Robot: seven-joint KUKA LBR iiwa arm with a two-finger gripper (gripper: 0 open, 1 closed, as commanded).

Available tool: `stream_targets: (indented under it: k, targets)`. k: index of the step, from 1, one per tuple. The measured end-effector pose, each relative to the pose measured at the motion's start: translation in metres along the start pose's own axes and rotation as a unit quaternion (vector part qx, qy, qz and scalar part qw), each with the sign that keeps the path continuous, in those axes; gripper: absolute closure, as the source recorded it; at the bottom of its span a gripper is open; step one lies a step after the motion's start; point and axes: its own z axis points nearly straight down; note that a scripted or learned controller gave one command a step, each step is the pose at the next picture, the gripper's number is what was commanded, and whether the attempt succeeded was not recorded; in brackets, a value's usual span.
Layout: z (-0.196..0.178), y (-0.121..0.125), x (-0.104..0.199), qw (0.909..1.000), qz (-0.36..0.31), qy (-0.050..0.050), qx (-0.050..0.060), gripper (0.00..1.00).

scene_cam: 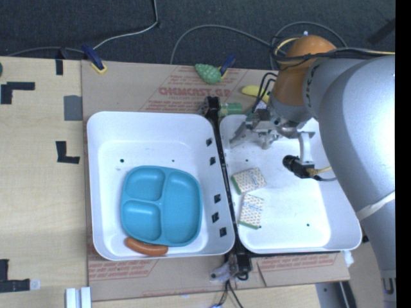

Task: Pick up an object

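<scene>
Blue divided plate (160, 205) and orange sausage (146, 247) in left bin (103, 133), two patterned sponges (248, 179) in right bin (321, 236), gripper (247, 128) low over its back left corner, nothing visibly between fingers, arm bent overhead from right.

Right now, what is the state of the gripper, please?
Gripper: over the right bin's far left corner; open or shut cannot be told.

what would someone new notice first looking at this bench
The bulky grey arm with its orange band reaches in over the right bin. Next, the blue divided plate in the left bin, an orange sausage at its near edge.
</scene>
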Motion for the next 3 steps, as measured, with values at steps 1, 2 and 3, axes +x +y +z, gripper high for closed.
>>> stream_targets:
  k: [1, 2, 3]
  targets:
    - [-0.001, -0.07, 0.001, 1.0, 0.001, 0.0, 0.0, 0.0]
    - [-0.001, -0.022, 0.001, 1.0, 0.0, 0.0, -0.001, 0.0]
    - [-0.001, -0.039, 0.002, 1.0, 0.001, -0.001, -0.001, 0.0]
